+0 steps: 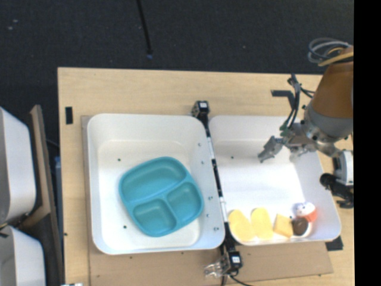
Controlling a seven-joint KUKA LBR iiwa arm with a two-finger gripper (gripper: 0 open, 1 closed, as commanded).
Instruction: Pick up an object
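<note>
No readable text, labels, brands, numbers or signs anywhere on the bench

The two white bins [95, 159], the teal divided plate [159, 195], the yellow pieces [250, 224] and the small items in the right bin's near corner all show plain surfaces with no print that can be made out; the small black tabs on the wooden bench [149, 88] and the dark clips between the bins are too small and blurred to show any marking, and the arm's orange band [333, 91] bears no legible lettering
</note>
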